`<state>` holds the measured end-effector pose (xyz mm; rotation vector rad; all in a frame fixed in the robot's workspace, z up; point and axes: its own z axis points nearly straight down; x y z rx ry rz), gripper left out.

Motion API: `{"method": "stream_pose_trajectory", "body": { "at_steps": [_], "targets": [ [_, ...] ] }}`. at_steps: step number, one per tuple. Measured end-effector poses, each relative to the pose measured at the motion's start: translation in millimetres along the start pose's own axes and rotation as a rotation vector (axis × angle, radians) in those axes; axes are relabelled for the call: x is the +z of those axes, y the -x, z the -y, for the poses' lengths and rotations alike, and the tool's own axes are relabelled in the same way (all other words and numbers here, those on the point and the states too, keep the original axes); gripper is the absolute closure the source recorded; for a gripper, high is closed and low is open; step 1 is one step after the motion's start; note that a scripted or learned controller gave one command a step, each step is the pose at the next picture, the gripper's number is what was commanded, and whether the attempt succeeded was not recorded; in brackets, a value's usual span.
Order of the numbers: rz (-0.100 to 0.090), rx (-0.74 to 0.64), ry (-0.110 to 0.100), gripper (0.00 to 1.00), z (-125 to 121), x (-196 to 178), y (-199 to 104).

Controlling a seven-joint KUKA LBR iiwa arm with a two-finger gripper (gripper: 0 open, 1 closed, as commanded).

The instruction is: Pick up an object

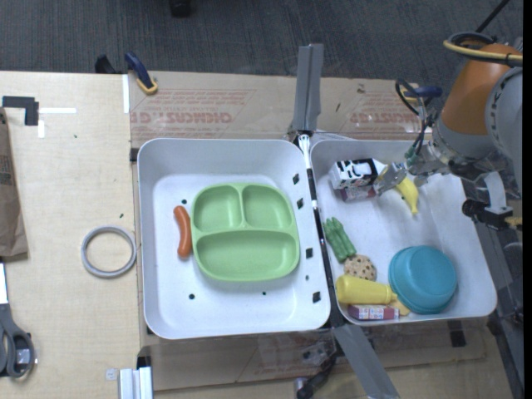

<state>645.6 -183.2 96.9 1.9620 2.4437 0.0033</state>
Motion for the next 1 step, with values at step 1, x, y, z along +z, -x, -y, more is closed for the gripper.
{"method": "stream_pose_trajectory", "body": {
  "at_steps": [1],
  "targets": [
    [0.000,-0.005,-0.001,1.00,-0.9,-10.0,-0.8]
  ]
}}
